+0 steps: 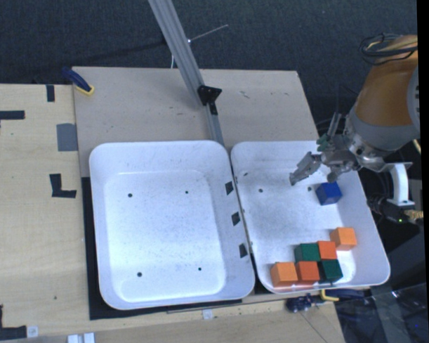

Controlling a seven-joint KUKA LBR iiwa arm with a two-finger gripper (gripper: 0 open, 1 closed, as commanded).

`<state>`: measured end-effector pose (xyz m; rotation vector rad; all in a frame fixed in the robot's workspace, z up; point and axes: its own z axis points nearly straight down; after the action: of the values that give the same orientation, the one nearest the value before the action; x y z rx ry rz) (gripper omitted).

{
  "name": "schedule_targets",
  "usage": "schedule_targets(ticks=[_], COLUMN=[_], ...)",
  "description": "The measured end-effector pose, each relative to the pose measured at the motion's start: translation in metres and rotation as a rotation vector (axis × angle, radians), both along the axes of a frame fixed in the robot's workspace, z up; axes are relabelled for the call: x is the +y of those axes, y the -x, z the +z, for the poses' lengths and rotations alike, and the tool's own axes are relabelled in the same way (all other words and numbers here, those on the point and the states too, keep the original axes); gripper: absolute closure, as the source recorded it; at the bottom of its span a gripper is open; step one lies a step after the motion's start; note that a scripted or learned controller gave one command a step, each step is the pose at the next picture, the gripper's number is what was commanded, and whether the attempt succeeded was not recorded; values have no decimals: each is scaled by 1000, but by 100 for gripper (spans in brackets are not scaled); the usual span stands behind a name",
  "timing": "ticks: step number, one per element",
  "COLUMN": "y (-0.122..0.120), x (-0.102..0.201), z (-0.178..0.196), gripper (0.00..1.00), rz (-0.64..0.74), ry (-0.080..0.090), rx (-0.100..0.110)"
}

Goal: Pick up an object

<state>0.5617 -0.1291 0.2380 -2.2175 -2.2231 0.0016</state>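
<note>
In the right bin's near corner a tight cluster of orange and green blocks offers little finger room, so the lone blue block by the bin's far right edge looks the better pick. It is near-cubic, without a long axis, its faces slightly skewed to the bin walls. The gripper, fingers apart and empty, hovers just beyond it and should centre over it, turn square to two faces, then descend.

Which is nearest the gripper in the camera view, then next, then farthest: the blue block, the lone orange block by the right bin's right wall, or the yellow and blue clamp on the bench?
1. Blue cube-shaped block: just below the gripper, right bin.
2. Lone orange block: farther down, near the right wall.
3. Yellow and blue clamp: far across, bench's upper left corner.
</note>
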Motion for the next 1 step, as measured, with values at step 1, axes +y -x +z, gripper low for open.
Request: schedule_targets(ticks=[1], y=[0], x=[0], z=[0], gripper=[0], rz=[0], ry=[0], rx=[0])
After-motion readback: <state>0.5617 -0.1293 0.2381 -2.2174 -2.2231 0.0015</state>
